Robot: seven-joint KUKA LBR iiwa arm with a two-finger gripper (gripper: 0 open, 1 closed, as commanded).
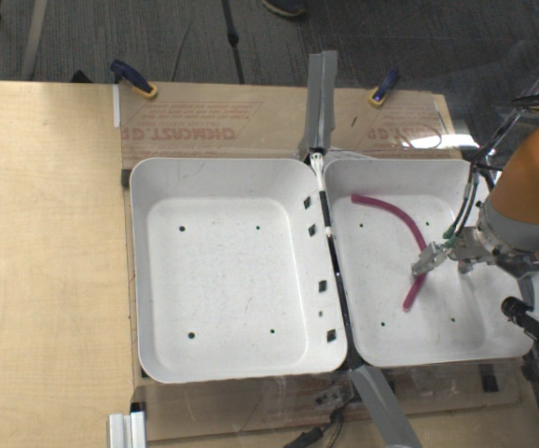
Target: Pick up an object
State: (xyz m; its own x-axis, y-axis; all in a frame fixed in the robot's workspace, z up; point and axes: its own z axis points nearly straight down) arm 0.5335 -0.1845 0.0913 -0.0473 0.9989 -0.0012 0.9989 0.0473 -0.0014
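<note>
Nearest the camera, the lower half of the right bin (381, 343) shows bare floor, and the gripper (425, 263) hangs over that bin's middle, reaching in from three o'clock under the grey arm (517, 194) with its orange band. The one thing to pick is a pink flexible tube (402, 217), lying in the right bin in a long curve: it starts near the top left of the bin floor at about eleven o'clock from the gripper, arcs down to the right, passes under or just beside the gripper tip, and ends in a short straight tail at about seven o'clock from it. So its long axis near the gripper runs roughly from one o'clock to seven o'clock, and the tube lies right at the gripper, not away from it. The gripper's metal tip looks narrow, perhaps closed against the tube, but from this slant it cannot be told whether the tube is truly between its parts or only behind them. The left bin (158, 250) lies at nine o'clock, well apart. Farther back, two clamps (135, 77) pin cardboard to the bench (36, 250).
</note>
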